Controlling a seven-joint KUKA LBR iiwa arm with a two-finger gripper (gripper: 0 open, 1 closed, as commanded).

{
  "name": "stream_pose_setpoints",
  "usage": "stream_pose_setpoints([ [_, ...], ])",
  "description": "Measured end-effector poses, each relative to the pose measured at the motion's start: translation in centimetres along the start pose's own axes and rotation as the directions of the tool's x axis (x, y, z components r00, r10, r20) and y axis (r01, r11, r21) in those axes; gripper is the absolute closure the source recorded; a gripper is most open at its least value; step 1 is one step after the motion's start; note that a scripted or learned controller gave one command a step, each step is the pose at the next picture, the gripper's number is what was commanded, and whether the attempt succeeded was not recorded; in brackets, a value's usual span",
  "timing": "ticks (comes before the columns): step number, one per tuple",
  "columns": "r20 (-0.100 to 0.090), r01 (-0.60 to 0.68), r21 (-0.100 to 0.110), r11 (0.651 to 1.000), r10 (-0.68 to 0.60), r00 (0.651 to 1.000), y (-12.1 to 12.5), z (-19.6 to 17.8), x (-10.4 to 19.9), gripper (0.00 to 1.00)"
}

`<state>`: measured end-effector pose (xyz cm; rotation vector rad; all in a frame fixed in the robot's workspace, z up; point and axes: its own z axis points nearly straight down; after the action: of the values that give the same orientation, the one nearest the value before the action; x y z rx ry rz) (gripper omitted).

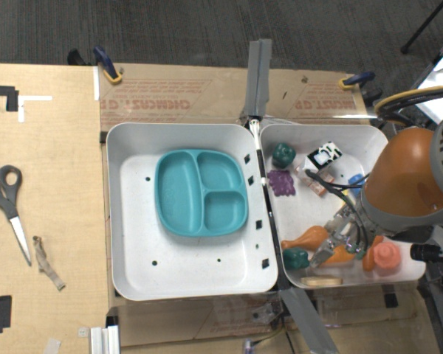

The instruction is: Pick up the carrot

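Currently the gripper (338, 243) is lowered into the right bin (295, 135), directly beside the carrot (315, 236), presumably so that a grasp can be attempted. Whether the fingers are parted or closed cannot be told, and no object is seen between them. The carrot lies near the bin's front wall, just above a green ball (295, 257). A pink toy (385, 257) sits to the gripper's right. A teal plate (202, 192) is kept in the left bin (133, 271), well apart from the carrot.
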<state>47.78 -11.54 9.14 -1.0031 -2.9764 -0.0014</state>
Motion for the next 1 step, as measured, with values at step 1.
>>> stream_pose_setpoints([
  [1, 0.002, 0.003, -0.001, 1.000, -0.003, 1.000, 0.07, -0.89, -0.08, 1.00],
])
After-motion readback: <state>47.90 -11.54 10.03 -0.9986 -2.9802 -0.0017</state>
